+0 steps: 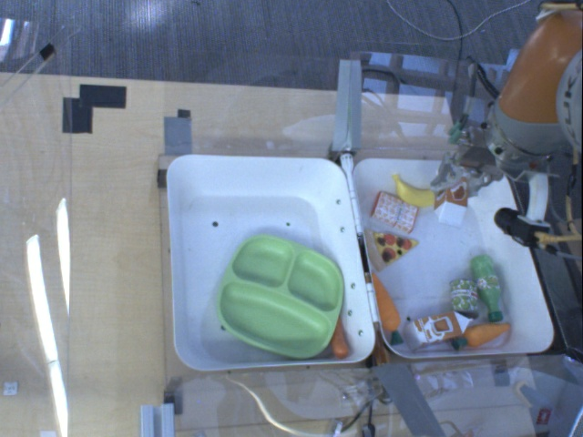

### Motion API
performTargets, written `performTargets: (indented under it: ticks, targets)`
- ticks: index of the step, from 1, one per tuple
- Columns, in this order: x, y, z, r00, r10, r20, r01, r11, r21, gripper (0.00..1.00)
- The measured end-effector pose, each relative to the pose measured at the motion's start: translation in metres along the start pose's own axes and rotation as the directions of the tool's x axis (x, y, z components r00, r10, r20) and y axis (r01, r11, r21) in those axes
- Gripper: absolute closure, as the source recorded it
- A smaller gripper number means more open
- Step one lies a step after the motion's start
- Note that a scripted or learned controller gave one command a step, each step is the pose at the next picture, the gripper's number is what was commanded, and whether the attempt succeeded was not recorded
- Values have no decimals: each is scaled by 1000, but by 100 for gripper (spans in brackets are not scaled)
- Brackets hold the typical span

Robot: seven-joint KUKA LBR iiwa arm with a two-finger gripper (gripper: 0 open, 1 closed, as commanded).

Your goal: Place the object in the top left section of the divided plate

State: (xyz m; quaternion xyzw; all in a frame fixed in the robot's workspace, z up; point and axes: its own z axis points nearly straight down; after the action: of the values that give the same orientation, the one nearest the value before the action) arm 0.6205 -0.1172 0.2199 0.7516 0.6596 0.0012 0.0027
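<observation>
The grey arm with its orange band enters from the right, its tool [458, 176] low over the right bin's [537, 335] back edge; whether it is spread or pinching cannot be told. The divided plate [281, 296], smooth green plastic with three rounded sections, lies in the left bin [196, 244]. A yellow banana [412, 190] lies near the tool.

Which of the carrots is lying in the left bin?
The carrot tucked against the green plate; the other two lie in the right bin.
</observation>
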Motion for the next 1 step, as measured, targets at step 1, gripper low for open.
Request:
performTargets:
  ticks: [1]
  targets:
    - [70, -9, -3, 1000, 17, -3, -17, 1000, 2, 100]
